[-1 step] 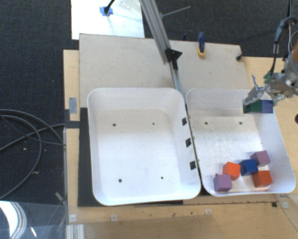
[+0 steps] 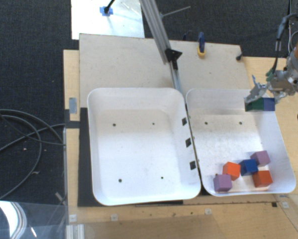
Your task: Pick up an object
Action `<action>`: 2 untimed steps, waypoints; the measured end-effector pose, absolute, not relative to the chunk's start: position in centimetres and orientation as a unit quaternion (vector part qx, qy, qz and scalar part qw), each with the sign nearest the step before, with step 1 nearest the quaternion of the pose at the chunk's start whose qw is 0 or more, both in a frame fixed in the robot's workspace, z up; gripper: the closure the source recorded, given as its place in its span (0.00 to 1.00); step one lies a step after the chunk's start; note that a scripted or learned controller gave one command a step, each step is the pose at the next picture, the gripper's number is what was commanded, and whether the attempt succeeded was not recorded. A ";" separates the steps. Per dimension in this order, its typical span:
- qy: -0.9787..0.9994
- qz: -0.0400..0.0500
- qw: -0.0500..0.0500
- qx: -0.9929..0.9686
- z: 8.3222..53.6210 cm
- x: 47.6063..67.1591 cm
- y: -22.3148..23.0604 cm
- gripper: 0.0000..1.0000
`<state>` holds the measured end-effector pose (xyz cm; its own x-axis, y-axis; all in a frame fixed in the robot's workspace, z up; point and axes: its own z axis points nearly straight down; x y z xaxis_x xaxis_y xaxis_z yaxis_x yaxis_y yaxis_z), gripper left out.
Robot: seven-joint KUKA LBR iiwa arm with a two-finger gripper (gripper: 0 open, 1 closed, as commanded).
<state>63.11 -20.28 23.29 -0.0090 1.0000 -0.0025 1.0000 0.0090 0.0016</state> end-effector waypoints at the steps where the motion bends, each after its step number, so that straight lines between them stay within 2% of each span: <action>1: 0.711 0.000 -0.002 0.703 20.3 63.4 -11.4 1.00; 2: 0.711 0.002 0.000 0.703 19.3 66.5 -6.1 1.00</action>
